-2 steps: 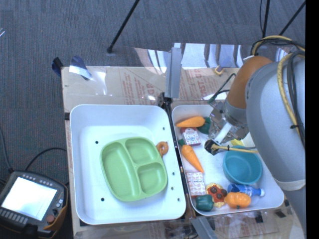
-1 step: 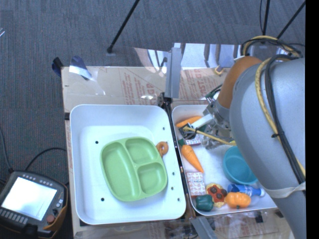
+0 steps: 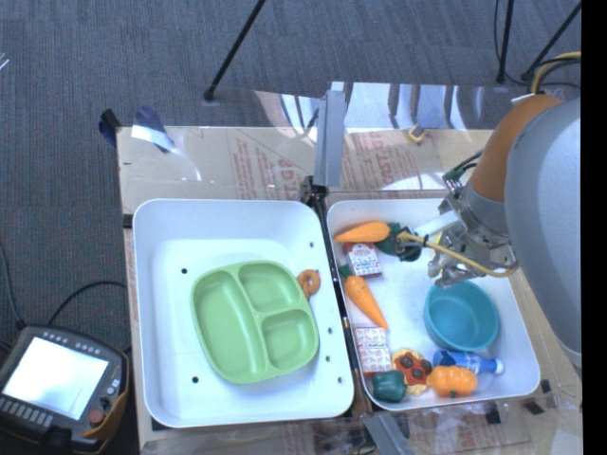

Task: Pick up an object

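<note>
Nearest, the grey arm [image 3: 555,207] hangs over the right bin [image 3: 524,349]; its claw's [image 3: 446,254] state is unclear.

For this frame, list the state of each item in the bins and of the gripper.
green divided plate: flat in the left bin, compartments bare.
small brown ring: at the plate's right rim.
blue bowl: upright in the right bin.
upper carrot: lying on its side.
lower carrot: lying at a slant.
blue bottle: lying on its side.
gripper: above the right bin, beside the bowl; nothing visibly held.
</note>
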You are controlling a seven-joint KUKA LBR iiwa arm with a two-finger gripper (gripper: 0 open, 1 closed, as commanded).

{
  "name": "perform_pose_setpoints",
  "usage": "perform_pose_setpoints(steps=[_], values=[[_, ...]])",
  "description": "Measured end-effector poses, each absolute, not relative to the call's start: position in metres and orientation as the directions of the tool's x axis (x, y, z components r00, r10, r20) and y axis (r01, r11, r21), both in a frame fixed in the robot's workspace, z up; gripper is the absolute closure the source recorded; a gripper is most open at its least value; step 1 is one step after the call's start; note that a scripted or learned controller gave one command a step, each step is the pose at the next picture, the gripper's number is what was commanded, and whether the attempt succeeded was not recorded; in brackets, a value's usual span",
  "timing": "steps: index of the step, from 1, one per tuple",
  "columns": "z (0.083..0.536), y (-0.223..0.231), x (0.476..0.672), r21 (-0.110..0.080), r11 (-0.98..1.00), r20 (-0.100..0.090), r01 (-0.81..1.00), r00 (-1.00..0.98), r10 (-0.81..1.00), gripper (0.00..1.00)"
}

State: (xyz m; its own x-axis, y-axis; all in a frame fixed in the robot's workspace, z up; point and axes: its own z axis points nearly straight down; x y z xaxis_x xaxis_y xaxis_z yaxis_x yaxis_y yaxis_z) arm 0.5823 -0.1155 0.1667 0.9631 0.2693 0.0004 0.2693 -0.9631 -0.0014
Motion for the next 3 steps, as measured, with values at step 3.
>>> perform_pose_setpoints(steps=[3], values=[[0.202, -0.161, 0.509, -0.005, -0.948, -0.004, 0.319, 0.948, 0.319, 1.00]])
